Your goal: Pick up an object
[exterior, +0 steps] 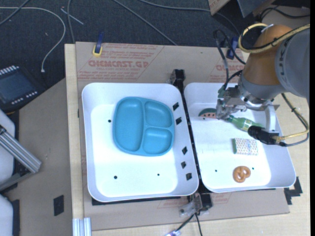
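Two shallow white bins side by side on a cardboard-covered bench. In the left bin, a blue divided plate, lying flat toward the far half, three compartments showing. In the right bin, four small things: a watermelon-slice toy, red and green, near the far left part; a green bottle-like object with a dark end, lying tilted just right of the gripper; a small square packet with a speckled pattern, nearer than the bottle; a brown pretzel at the near side, well apart from the rest. Grey arm with orange band reaching in from the right, wrapped with a yellow cable, wrist low over the far part of the right bin. Gripper down between the watermelon slice and the green bottle, close to both. Claw state: cannot tell, hidden under the wrist body. Nothing seen clamped between them. Beyond the bench on the far side, dark floor with loose white cables; a blue clip on the far edge of the cardboard.
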`<control>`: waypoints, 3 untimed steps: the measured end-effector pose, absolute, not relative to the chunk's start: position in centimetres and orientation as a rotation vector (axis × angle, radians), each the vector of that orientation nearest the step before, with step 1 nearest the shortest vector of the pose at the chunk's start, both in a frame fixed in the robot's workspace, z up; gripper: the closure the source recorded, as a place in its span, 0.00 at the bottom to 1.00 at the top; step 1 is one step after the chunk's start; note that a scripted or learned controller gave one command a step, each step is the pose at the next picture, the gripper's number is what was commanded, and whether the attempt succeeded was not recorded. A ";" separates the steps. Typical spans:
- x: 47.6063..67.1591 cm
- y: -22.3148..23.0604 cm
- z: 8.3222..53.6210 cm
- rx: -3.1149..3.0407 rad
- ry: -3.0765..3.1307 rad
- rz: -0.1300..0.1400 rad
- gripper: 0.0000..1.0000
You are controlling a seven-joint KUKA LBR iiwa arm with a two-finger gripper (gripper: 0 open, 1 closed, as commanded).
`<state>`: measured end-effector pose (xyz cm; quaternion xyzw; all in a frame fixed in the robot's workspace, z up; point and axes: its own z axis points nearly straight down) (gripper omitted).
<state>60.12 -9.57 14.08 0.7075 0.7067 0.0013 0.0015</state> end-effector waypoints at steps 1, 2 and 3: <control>60.3 -9.6 20.6 2.216 2.218 0.008 1.00; 60.3 -9.6 22.1 2.219 2.221 0.003 1.00; 60.7 -4.6 23.2 2.215 2.227 0.005 1.00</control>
